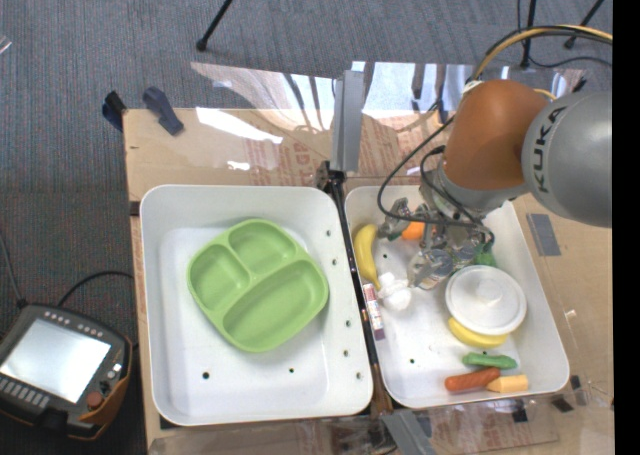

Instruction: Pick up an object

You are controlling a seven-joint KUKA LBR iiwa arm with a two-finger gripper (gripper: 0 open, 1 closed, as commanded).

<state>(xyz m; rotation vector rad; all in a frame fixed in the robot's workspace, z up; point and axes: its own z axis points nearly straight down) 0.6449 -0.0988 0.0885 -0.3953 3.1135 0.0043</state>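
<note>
- In the camera view, we see the arm [520, 148] reaching in from the right over the right bin [540, 318], its gripper [437, 261] lowered among the clutter at the bin's upper middle.
- We cannot tell whether the fingers are apart or together; the metal parts blur into the items under them, and we see nothing clearly held between them.
- Just left of the fingers lies a yellow banana [366, 251], running along the bin's left wall; just below and to the left of the fingers sits a small white object [396, 291], too indistinct to name.
- A small orange piece [412, 231] lies just above and to the left of the fingers.
- To the right and below the fingers stands a white bowl [486, 299], with a second yellow banana [476, 334] peeking from its lower edge.
- Further below, well apart from the fingers, lie a green pepper [489, 361], a red sausage-like piece [470, 380] and a yellow-orange piece [508, 383].
- Far to the left of the fingers, the left bin [160, 293] holds a green divided plate [258, 285].
- We judge the step in hand to be the descent onto a target, likely the white object or something beside it.
- The next move calls for closing squarely on one item and lifting straight up, clear of the bowl's rim.
</note>
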